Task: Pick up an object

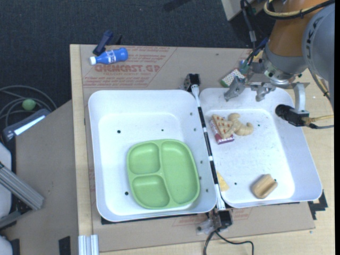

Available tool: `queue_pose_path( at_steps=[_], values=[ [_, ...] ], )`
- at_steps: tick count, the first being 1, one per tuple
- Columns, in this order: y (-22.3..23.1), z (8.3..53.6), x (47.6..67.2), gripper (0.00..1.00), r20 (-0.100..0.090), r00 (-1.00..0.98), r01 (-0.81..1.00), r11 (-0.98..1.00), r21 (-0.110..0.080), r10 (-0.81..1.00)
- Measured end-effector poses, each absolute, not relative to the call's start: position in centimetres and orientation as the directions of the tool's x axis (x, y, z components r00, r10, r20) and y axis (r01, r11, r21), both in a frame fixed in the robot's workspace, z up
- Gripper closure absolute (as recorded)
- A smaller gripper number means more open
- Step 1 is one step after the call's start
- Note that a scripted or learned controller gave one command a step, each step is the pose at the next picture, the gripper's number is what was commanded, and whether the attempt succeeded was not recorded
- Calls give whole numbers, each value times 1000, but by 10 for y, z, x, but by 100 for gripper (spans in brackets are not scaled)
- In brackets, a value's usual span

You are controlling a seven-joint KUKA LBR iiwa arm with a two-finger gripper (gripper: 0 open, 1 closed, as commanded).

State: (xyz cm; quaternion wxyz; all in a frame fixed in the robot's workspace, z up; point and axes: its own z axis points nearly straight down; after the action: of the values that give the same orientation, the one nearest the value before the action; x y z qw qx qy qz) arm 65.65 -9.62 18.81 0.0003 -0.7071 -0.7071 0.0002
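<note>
Fingers [248, 92] spread open, holding nothing, above right bin's [297, 158] far rim. Recommend descending squarely astride pizza slice [223, 127] before closing.

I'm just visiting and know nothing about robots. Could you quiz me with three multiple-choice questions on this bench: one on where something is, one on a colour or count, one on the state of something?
1. Where does the green three-compartment plastic plate lie?
A. in the left white bin
B. in the right white bin
C. on the cardboard behind the bins

2. What colour is the small bottle on the cardboard behind the bins?
A. red
B. blue with a white cap
C. yellow

3. What is between the fingers of the gripper?
A. the tan bread-roll-shaped toy
B. the green plate
C. nothing

Answers: 1 A, the plate sits inside the left bin. 2 B, its body is blue. 3 C, the fingers are spread over the right bin's far edge, with the roll lying near the bin's front.
</note>
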Motion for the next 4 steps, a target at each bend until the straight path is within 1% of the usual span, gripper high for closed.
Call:
queue_pose_path(
  at_steps=[1,2,3,4],
  values=[
    [-92,105,625,0,0,0,1000,0,16,1000],
    [-99,98,631,0,4,-2,1000,2,24,1000],
    [-95,98,623,0,-5,2,999,-2,38,1000],
    [-98,98,626,0,2,-1,1000,1,31,1000]
  ],
)
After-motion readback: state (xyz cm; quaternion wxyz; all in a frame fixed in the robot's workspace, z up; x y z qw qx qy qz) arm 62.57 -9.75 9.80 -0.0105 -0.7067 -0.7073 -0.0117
